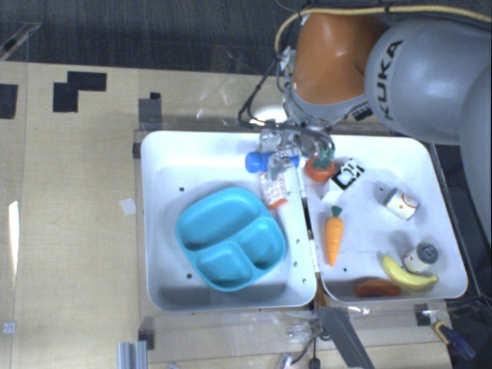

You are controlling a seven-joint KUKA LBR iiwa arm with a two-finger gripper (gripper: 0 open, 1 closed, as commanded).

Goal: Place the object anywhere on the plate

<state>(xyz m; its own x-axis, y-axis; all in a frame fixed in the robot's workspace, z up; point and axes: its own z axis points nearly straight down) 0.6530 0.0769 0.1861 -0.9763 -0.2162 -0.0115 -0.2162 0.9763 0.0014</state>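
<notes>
A blue divided plate (231,241) lies in the left bin (165,206). My gripper (280,158) hangs over that bin's back right corner, just beyond the plate's far right rim. It is shut on a small clear item with a blue end and a white-and-orange end (274,191). This item dangles below the fingers, close to the wall between the bins. The wrist hides part of the item.
The right bin (438,167) holds a red round fruit (319,168), a black-and-white block (347,176), a carrot (334,237), a white cylinder (400,203), a grey round piece (425,254), a banana (410,274) and a red sausage (377,287).
</notes>
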